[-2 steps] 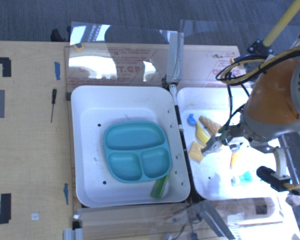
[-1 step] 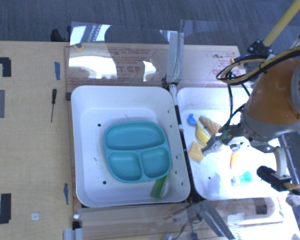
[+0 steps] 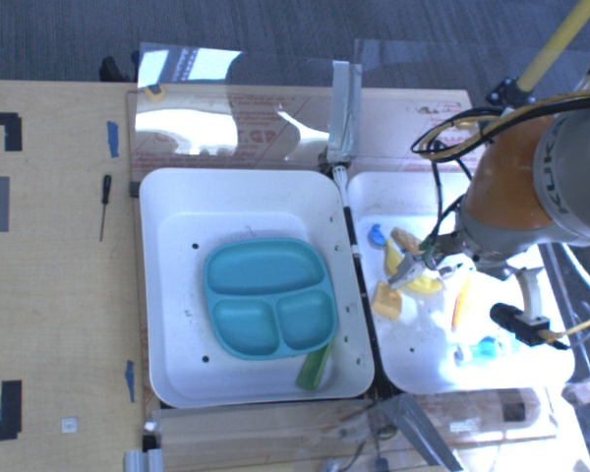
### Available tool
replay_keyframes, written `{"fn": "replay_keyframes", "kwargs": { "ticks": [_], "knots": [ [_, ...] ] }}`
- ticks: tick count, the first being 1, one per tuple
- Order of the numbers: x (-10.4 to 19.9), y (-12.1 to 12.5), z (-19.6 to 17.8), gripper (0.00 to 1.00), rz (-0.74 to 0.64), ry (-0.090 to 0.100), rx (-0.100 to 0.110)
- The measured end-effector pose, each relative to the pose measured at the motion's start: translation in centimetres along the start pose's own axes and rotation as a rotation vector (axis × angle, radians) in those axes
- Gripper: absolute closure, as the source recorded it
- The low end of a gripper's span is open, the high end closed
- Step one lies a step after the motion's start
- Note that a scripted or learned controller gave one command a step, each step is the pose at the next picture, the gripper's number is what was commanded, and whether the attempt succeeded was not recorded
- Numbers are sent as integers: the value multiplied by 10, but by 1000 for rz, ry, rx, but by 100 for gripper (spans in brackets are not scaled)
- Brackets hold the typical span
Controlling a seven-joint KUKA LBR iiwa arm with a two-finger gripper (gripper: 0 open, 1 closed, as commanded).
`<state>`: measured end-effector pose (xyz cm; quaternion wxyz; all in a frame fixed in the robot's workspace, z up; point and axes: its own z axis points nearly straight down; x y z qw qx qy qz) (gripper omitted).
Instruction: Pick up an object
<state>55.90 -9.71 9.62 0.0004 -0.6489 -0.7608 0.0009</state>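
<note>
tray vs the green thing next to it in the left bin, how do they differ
The tray is light blue, broad, and split into three compartments; the green thing is slim and undivided. The tray lies flat mid-bin; the green thing lies slanted against the tray's near right corner, by the bin's front wall. The tray is far larger. Both sit in the left bin.

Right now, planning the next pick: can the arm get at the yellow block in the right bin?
Probably yes: the yellow block lies uncovered, just left of the tool, nothing on top.
</note>
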Motion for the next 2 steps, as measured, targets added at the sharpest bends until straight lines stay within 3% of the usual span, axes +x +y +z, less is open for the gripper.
{"fn": "replay_keyframes", "kwargs": {
  "ticks": [1,2],
  "knots": [
    [1,-1,-5,100,1,3,6],
    [56,42,-98,100,141,2,-2]
  ]
}}
